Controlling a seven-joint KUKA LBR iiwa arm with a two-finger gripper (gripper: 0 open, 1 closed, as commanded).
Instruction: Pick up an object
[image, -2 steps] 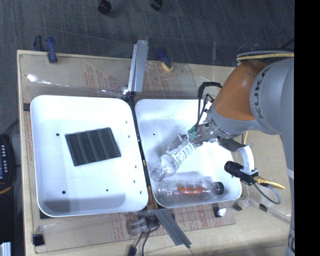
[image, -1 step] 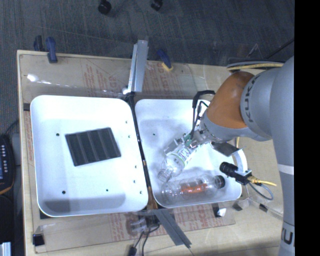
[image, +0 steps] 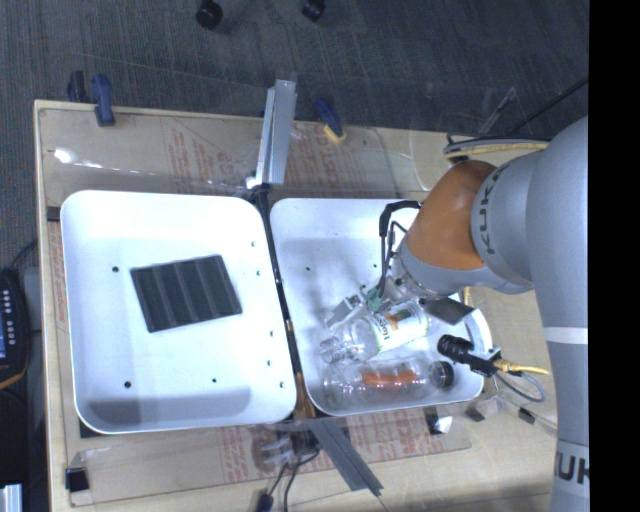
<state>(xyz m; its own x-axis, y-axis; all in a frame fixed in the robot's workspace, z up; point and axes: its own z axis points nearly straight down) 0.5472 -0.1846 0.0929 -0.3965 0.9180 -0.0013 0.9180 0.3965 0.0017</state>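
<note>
My gripper (image: 380, 298) reaches down into the right bin (image: 320, 235) from under the orange-banded wrist (image: 450, 232). It sits right over a pile of clear plastic items. The pile holds a clear bottle with a white label (image: 398, 328), a crumpled clear piece (image: 340, 345) and a clear bottle with something orange inside (image: 385, 380) along the front wall. The gripper's tip is at the upper edge of the labelled bottle, and whether it touches is unclear. A dark grey ridged pad (image: 187, 292) lies flat in the left bin (image: 90, 230).
A black cylindrical part (image: 455, 348) with a yellow cable sticks out near the right bin's right rim. A metal bar (image: 274, 130) stands at the back between the bins. Blue clamps (image: 100, 98) grip the bench's far edge.
</note>
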